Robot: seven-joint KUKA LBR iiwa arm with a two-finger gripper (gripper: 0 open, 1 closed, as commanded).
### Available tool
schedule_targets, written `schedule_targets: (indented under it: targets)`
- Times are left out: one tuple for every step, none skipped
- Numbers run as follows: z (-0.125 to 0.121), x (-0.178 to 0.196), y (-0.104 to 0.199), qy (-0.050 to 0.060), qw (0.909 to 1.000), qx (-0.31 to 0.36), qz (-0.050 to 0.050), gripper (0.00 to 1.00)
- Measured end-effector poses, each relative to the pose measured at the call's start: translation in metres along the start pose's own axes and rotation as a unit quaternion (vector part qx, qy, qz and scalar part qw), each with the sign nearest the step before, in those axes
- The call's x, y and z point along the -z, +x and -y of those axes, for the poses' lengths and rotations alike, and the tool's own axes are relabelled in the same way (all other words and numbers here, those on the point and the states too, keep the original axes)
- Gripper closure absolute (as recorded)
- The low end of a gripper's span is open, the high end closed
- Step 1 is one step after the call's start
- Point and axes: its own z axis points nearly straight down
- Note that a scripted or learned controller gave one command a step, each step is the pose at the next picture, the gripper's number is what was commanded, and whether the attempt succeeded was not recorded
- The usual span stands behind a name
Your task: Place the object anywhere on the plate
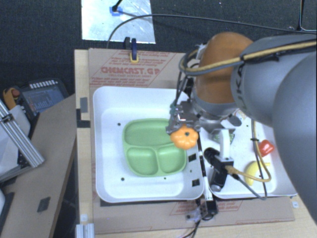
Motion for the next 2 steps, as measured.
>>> schedule_targets:
  targets:
    - [-0.001, -0.009, 0.054, 0.000, 1.0000, 0.000, 0.000, 1.00]
    - [-0.011, -0.003, 0.043, 0.000, 1.0000, -0.005, 0.001, 1.00]
